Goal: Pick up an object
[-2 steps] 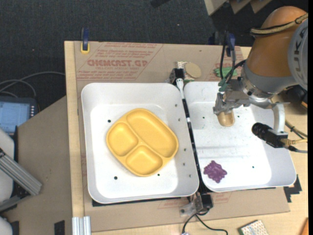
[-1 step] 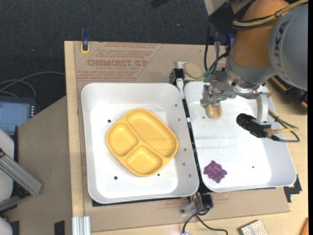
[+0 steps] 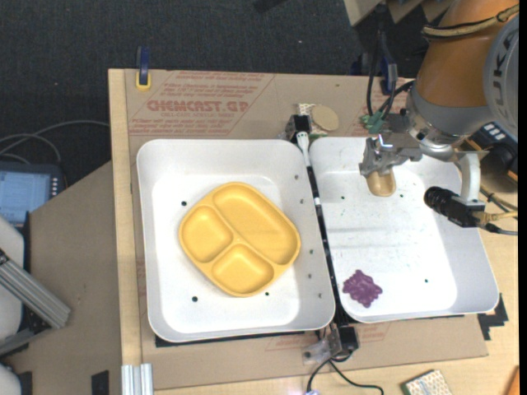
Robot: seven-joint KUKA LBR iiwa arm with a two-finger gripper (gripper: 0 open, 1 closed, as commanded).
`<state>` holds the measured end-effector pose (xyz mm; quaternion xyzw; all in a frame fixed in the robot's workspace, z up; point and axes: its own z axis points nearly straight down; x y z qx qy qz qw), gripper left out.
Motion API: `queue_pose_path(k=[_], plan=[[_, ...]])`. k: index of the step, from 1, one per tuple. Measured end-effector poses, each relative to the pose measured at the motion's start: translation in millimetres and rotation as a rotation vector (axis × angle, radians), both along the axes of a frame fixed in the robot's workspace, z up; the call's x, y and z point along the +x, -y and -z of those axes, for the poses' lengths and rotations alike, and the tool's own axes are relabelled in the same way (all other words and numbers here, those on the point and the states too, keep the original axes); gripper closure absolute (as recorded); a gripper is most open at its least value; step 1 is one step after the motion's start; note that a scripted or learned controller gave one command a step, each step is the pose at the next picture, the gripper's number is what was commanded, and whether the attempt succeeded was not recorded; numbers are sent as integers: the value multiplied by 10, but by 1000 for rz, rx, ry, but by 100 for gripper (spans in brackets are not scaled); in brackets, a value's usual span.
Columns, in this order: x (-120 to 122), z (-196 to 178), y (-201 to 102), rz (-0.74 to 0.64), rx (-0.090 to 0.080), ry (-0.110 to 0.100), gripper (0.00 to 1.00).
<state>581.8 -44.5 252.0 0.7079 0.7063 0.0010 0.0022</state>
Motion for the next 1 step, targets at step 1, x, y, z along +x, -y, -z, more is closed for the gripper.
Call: queue_pose_path(k=[1], plan=[[-298,49,-523,-7,4,-9,100]])
